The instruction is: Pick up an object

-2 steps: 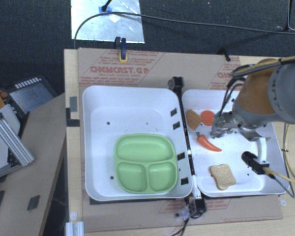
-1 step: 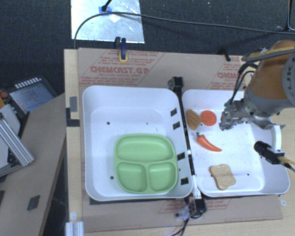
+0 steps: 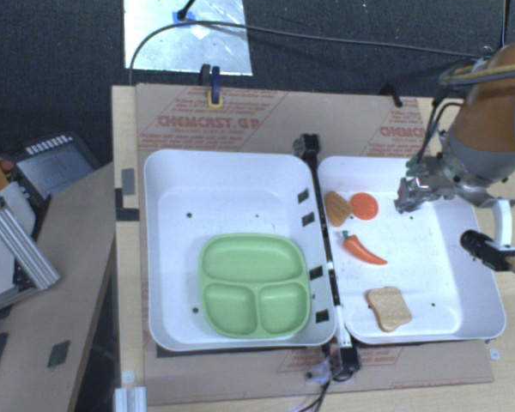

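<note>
The right bin is the landmark here, since it holds every loose thing the arm could take. Four small items lie in it: a tomato near its far left corner, a bread roll touching the tomato on the side nearer the divider, a chili just in front of those two, and a toast slice near the bin's front wall. They sit well apart from the bin's right wall, so each could be approached from above without the rim getting in the way, though the roll and tomato crowd each other.

The gripper hangs over the far part of this bin, just right of the tomato, with nothing visibly between its tips. It is too small and dark to judge its opening, so that cannot be told. Its position beside the tomato suggests that is the likely target, and the descent is not yet made.

The left bin carries a green tray with three compartments, lying flat towards its front; being broad and flat, it looks a poor candidate for a two-finger pinch.
</note>
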Motion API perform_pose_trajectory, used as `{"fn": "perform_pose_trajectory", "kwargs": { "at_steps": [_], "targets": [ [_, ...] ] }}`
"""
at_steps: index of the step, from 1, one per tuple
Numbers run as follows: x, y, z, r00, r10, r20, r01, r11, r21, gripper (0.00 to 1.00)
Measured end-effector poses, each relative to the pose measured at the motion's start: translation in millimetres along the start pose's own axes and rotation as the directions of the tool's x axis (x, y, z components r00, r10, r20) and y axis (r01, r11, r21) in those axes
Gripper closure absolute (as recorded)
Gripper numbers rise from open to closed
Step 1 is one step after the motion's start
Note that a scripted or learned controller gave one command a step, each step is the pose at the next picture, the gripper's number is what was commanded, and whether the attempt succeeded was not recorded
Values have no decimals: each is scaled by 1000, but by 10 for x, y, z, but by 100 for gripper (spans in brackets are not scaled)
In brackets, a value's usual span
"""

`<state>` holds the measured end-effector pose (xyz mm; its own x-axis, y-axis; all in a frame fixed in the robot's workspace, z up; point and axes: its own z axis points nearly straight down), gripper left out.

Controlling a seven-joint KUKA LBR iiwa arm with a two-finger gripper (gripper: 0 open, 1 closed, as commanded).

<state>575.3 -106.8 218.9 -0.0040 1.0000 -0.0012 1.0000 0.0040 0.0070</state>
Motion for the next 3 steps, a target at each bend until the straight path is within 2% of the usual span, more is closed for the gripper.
{"fn": "perform_pose_trajectory", "kwargs": {
  "at_steps": [1,3],
  "targets": [
    [571,60,-105,1000,-6,-3,6,1000,4,100],
    [1513,349,-189,1000,-5,-3,5,1000,4,100]
  ]
}}
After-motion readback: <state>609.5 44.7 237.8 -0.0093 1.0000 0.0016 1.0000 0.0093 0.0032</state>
